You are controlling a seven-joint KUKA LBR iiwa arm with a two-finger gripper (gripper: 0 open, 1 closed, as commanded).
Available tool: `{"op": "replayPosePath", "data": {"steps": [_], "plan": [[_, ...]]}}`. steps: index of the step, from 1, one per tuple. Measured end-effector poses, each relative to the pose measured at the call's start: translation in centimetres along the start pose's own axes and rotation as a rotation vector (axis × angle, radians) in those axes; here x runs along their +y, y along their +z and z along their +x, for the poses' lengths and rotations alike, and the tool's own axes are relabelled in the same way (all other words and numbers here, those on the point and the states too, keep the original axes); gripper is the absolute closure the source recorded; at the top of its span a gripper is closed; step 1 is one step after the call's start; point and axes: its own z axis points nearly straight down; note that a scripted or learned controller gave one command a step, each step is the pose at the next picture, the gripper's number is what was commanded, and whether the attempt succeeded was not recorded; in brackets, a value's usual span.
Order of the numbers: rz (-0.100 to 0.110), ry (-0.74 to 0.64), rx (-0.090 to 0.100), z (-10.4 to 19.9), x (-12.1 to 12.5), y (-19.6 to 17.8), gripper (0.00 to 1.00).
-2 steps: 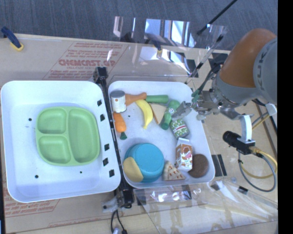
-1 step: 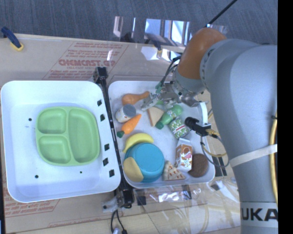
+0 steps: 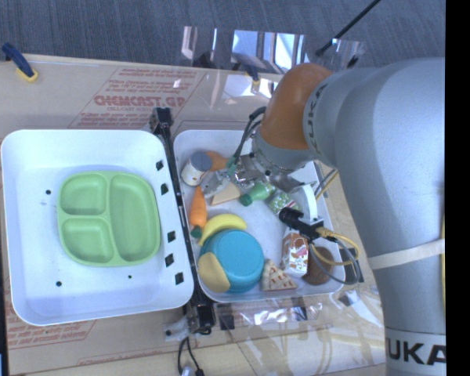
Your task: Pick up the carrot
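Lying against the left wall of the right bin (image 3: 327, 282), the carrot (image 3: 197, 207) sits just above the yellow banana (image 3: 223, 226) and blue bowl (image 3: 236, 260). It looks like light, stiff, smooth plastic; gripping across its thick middle seems safest. Beside it, up and to the right, the gripper (image 3: 236, 172) is buried in clutter, so whether it is parted or closed I cannot tell.

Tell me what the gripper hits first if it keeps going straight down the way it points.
Probably the cluttered right white bin floor near the small green bottle, not the orange carrot, which lies further left. Gripper depth is unclear from above.
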Motion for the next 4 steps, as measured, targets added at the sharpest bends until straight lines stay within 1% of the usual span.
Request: {"op": "replayPosePath", "data": {"steps": [1,2,3,4], "plan": [[-0.009,-0.004,-0.005,-0.2,0.4,-1.6,1.00],[-0.004,0.227,-0.003,8.5,2.4,-10.2,1.00],[-0.001,0.229,-0.003,8.4,2.3,-10.1,0.00],[0.005,0.131,-0.002,1.7,-4.0,-3.0,0.00]]}}
